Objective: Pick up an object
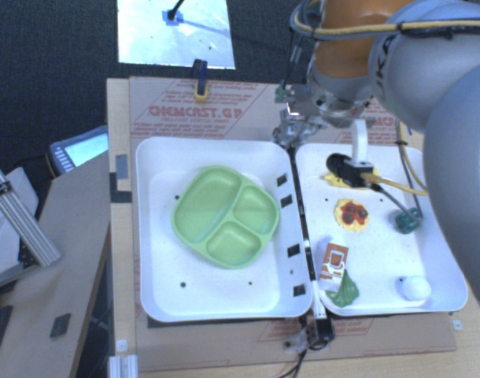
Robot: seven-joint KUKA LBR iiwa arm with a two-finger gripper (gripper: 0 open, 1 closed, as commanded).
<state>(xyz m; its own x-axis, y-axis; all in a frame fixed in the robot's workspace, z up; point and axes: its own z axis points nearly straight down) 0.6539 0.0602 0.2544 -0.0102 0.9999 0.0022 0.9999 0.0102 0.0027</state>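
Camera view: brush lies lengthwise left-right, teal head rightward, in right bin; green tray fills left bin; gripper state unclear.

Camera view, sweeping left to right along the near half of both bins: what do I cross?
Green divided plate → brown-and-white packet → green leaf-shaped piece → white ball.

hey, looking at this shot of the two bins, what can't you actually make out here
- Hand: small and blurred at the bins' far edge; its fingers' state is unreadable in the camera view.
- Right bin: its right side is covered by the arm.
- Small carton: its print is too small to read.
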